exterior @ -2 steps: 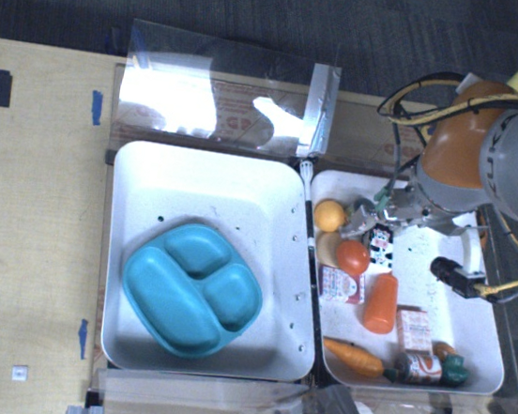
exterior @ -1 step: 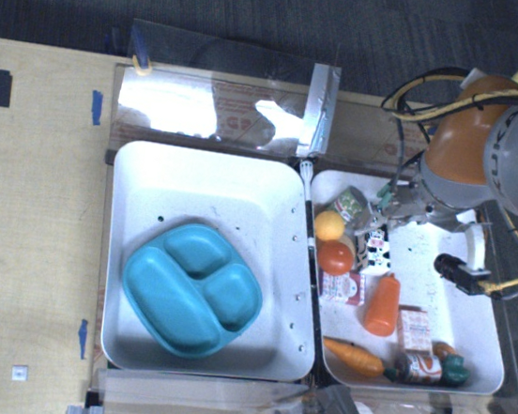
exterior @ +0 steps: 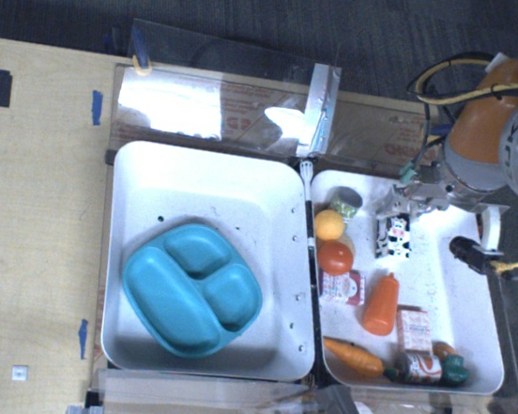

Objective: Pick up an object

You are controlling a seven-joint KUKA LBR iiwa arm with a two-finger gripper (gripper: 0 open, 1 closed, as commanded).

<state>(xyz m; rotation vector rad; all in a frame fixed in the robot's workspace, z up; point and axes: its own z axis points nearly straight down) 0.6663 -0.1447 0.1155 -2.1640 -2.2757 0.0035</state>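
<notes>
My gripper (exterior: pixel 401 209) hangs over the far part of the right bin (exterior: pixel 491 346), with the grey arm and its orange band (exterior: pixel 485 127) coming in from the upper right. Directly under it, at its tip, is a small black-and-white cow toy (exterior: pixel 393 240); I cannot tell whether they touch. Left of the toy lie a small silver-green can (exterior: pixel 345 203), a yellow lemon (exterior: pixel 329 225) and a red tomato (exterior: pixel 335 256). An orange bottle (exterior: pixel 380 304) lies in the bin's middle.
The right bin also holds a red-white packet (exterior: pixel 344 286), a carrot (exterior: pixel 353 358), a small box (exterior: pixel 412 326), a red can (exterior: pixel 422 368) and a green item (exterior: pixel 454 371) near its front wall. A blue divided plate (exterior: pixel 193 287) sits in the left bin (exterior: pixel 149 177).
</notes>
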